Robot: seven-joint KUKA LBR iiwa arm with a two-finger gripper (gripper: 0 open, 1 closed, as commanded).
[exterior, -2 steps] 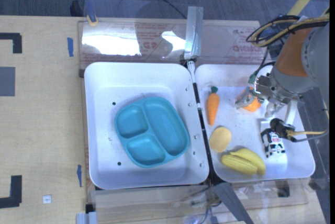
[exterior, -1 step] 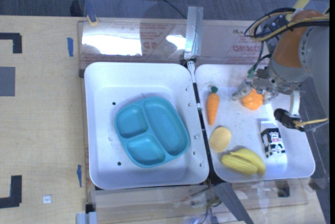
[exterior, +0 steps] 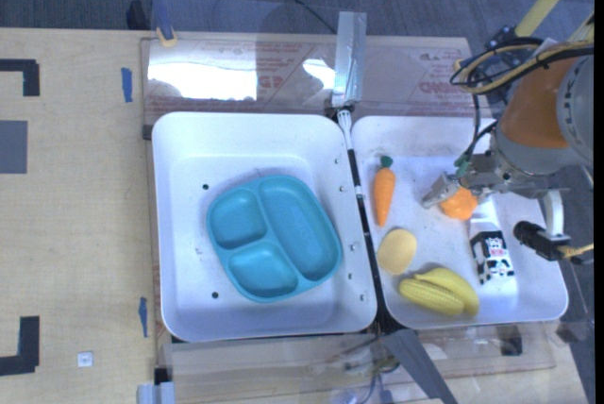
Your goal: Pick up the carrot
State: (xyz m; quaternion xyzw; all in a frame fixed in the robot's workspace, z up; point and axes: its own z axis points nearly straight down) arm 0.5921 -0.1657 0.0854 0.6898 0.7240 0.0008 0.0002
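The carrot (exterior: 383,192) is lying in the right bin (exterior: 538,298), near its left wall. The gripper (exterior: 451,193) is hovering well right of it, beside an orange toy (exterior: 461,205); whether its jaws are apart, I cannot tell.

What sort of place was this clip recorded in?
Probably a robotics lab bench for pick-and-place trials: a grey arm with an orange band reaches over two shallow white bins, one holding a toy orange carrot, beside taped markers.

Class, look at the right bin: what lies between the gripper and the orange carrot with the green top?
In the camera view, only bare white bin floor separates the gripper from the orange carrot; a small orange object sits on the gripper's other side.
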